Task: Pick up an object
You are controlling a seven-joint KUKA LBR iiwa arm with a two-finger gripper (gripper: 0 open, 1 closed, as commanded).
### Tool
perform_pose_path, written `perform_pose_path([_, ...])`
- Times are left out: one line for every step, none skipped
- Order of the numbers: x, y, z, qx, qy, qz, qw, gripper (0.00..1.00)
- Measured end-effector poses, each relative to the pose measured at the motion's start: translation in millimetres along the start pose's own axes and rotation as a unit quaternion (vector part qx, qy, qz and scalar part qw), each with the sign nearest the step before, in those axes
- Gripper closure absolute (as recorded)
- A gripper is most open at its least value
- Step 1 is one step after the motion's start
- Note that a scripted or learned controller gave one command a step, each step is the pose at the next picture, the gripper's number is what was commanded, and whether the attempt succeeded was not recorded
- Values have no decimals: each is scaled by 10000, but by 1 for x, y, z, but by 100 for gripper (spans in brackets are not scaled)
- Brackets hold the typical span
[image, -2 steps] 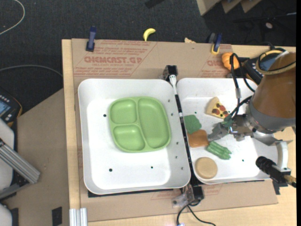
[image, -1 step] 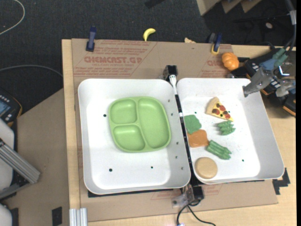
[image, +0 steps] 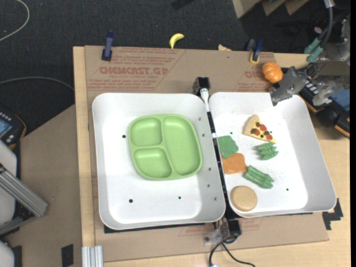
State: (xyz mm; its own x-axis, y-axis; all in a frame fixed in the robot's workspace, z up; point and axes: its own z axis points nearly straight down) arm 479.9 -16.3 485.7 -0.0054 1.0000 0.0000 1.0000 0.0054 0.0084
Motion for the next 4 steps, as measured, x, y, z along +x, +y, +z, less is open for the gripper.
perform_pose_path([62,1,-53,-7,11,-13,10000,0])
perform_pose_path([59,1,-60,7,-1,22,10000,100])
perform_pose_path([5,-1,-4,73,-5,54,10000,100])
perform_pose_path([-37,-1,7,55,-4,50,10000,100])
